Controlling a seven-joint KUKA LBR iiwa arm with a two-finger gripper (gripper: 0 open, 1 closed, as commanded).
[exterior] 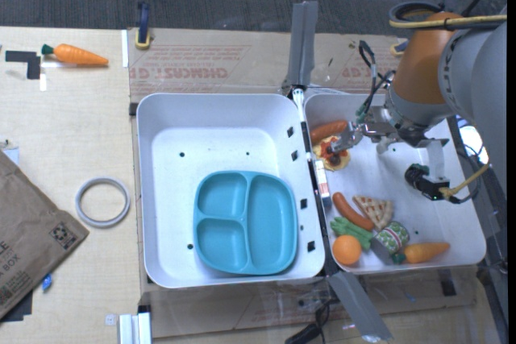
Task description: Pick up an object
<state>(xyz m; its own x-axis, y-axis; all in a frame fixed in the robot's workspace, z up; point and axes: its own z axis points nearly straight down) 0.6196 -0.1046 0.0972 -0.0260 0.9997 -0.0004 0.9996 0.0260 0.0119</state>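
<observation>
While the grey arm reaches in from three o'clock, its gripper (348,137) sits low in the right bin (451,254), fingers apparently closed on a small pizza toy (333,155) at the bin's ten o'clock.

The end effector (351,134) hovers low over a small pizza toy (333,153) in the right bin (463,250).

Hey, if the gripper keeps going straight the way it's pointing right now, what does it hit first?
The gripper points down and left into the right bin. Straight on, it would probably meet the small pizza-like toy first, with the hot dog just beside it. Depth is hard to judge from this slanted view.
</observation>
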